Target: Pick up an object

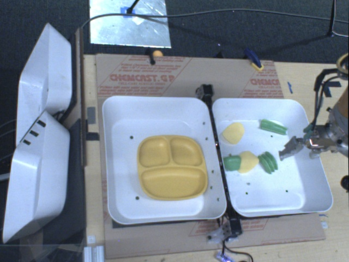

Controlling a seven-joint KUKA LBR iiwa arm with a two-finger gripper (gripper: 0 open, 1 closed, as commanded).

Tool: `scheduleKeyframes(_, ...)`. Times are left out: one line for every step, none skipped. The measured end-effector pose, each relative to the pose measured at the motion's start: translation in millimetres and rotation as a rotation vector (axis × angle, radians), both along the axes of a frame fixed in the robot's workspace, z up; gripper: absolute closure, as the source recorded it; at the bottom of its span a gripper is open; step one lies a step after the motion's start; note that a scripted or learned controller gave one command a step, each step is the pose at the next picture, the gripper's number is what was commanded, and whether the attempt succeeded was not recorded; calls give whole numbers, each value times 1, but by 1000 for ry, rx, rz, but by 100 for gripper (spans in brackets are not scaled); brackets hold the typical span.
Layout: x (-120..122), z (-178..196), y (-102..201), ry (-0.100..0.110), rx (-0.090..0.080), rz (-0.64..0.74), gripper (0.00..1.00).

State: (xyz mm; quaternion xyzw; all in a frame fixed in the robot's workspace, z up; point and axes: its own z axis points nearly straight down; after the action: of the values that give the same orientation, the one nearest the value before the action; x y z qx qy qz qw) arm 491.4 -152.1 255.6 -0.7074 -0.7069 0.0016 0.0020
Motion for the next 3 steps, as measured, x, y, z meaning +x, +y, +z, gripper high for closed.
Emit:
scheduleKeyframes(1, 3, 0, -6, -1, 1, 0)
scheduleKeyframes(4, -59, -1, -1, 0, 1, 0)
scheduleKeyframes(4, -120, -5, -1, 0, 0, 0)
